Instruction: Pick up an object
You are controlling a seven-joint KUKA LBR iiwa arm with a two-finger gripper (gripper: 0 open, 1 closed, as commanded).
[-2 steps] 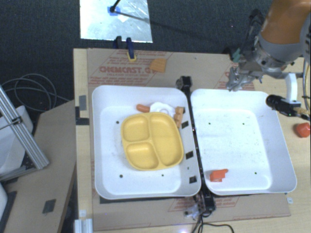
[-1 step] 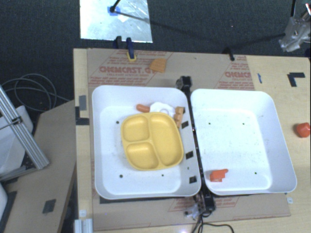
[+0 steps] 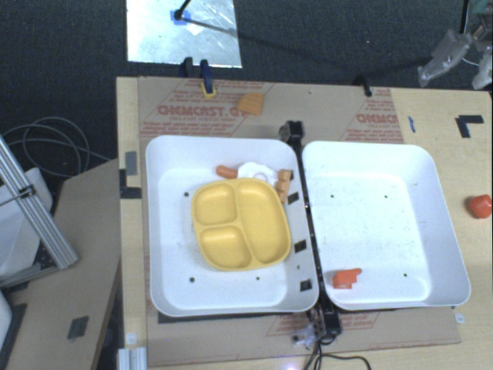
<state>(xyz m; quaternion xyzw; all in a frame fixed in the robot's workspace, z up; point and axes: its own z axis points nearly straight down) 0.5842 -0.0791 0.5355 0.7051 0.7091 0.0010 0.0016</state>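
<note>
Lying nearest, at the front seam between the two bins: a tangle of cables (image 3: 320, 336) on the cardboard sheet (image 3: 370, 114) that covers the bench.

Resting in the near left corner of the right bin (image 3: 435, 206): a small orange toy piece (image 3: 346, 277), close to the bin wall and well apart from the other items.

Sitting flat in the middle of the left bin (image 3: 166, 206): a yellow divided plate (image 3: 239, 223) with three compartments, turned at a slight angle to the bin walls.

Grouped just beyond the plate's far rim: an orange sausage-shaped piece (image 3: 226, 172), a white rounded piece (image 3: 256, 173) touching or overlapping the rim, and a tan piece (image 3: 283, 183) near the bin's right wall.

Placed outside the bins, on the bench at the right edge: a red-orange item (image 3: 480, 206).

Lying farther back on the cardboard: a tan block (image 3: 251, 103), with a blue and yellow clamp (image 3: 206, 79) at the far edge.

Spread on the dark floor beyond: a foil sheet (image 3: 183, 20).

Hanging at the far right, past the bench's back corner and well away from both bins: the gripper (image 3: 441, 58), pale and blurred, carrying nothing visible. Spread or pressed together: cannot be told.
</note>
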